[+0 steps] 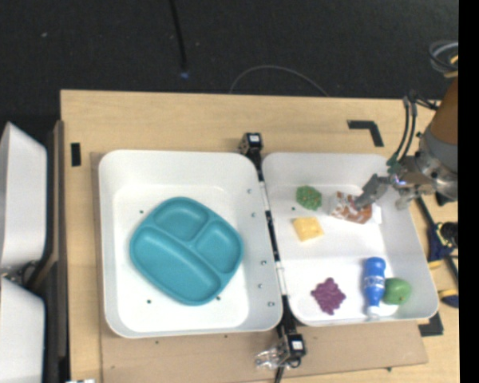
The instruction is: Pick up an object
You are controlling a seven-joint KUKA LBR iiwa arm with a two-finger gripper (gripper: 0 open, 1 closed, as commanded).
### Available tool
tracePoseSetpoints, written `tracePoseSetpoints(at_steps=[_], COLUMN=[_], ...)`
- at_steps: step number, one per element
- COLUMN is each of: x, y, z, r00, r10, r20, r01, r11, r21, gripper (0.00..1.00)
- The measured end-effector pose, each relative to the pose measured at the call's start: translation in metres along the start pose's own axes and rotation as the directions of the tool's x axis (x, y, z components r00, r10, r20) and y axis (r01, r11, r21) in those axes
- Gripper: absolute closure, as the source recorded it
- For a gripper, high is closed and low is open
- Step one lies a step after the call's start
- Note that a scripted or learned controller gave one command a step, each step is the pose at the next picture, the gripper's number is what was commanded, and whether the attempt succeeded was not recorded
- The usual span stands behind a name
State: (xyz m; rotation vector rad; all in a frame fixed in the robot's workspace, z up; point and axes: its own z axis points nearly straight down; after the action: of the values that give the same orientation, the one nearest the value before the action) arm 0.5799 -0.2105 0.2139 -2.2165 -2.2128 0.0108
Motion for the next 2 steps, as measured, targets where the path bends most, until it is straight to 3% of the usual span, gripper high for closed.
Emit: tracePoseSetpoints(at_steps=[1,2], x=[0.000,-0.003], y=[0.003,0.009], z=[-0.008,0.053], r00=[1.000,1.000], r10=[-0.003,-0.001], r20=[0.003,0.004], r01=[0.003,0.001], r11=[1.000,1.000], r21=[-0.013,-0.010], gripper=[0.00,0.00])
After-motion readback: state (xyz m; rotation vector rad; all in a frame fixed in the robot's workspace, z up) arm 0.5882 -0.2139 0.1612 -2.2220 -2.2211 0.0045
